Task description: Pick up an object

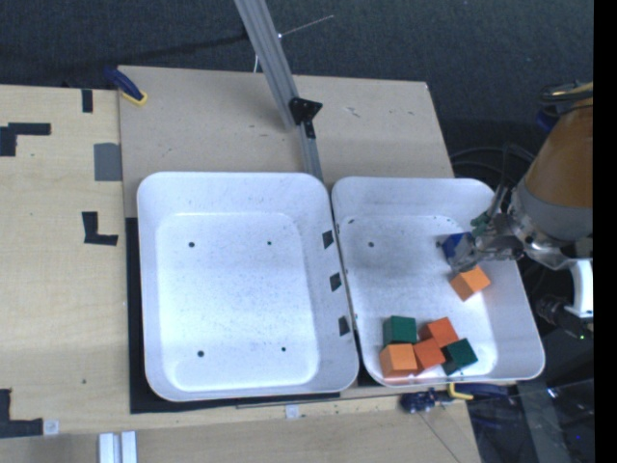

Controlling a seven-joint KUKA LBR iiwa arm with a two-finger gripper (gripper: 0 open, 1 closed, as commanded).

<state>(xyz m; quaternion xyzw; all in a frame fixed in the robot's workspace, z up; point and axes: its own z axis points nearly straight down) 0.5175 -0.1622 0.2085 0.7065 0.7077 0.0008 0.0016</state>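
Right bin [501, 355], right side: orange block [470, 283] just below gripper [469, 250]. Jaws' state: cannot tell. Block looks small, rigid, light, flat-faced; judged best pinched across two opposite faces. Cluster of orange and green blocks [424, 345] at near edge.

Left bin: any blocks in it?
No. The left bin shows bare white floor; the blocks lie in the right bin.
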